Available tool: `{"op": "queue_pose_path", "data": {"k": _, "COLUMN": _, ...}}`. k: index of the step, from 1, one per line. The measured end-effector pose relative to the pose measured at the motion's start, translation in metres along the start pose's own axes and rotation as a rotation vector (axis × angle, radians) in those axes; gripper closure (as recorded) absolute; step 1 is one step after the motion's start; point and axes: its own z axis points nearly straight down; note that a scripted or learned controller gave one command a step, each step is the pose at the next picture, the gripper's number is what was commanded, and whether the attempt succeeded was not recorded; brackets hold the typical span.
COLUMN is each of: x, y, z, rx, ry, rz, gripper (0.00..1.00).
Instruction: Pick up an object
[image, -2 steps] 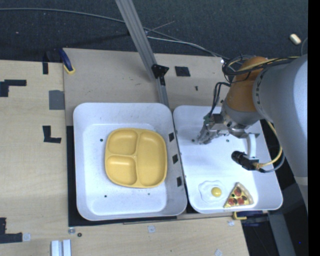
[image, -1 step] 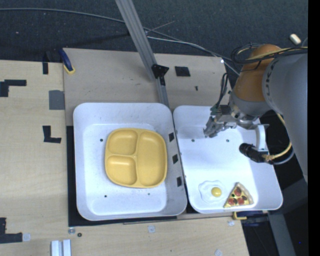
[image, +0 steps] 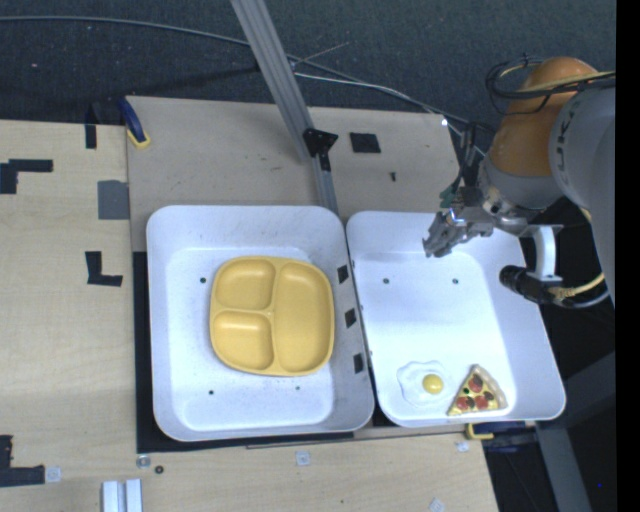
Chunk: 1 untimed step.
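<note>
Scene: we look down at a slant on two shallow white bins side by side, with our one grey arm reaching in from the right of the view.

Gripper: our gripper (image: 438, 243) hangs over the far edge of the right bin (image: 520, 320), pointing down. Nothing sits between its fingers. They are small and dark, and we cannot tell whether they are spread or closed.

Nearest things: a toy fried egg (image: 423, 382) and a toy pizza slice (image: 477, 391) lie side by side at the near edge of the same bin, well apart from the gripper.

Direction from gripper: the egg lies almost straight toward the near edge. The pizza slice lies the same way but a little toward the arm's side.

Long axis: the pizza slice points its tip toward the far edge, roughly at the gripper. The egg is roundish, with no clear long axis.

Other candidate: a yellow divided plate (image: 271, 315) lies flat in the left bin (image: 170, 300), across the wall between the bins from the gripper.

Our judgement: the egg looks the straightest reach, needing travel toward the near edge and then a descent.
</note>
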Motion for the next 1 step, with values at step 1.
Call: {"op": "queue_pose_path", "data": {"k": 1, "x": 0.0006, "y": 0.0008, "z": -0.0273, "rx": 0.001, "ry": 0.001, "rz": 0.000, "gripper": 1.00}}
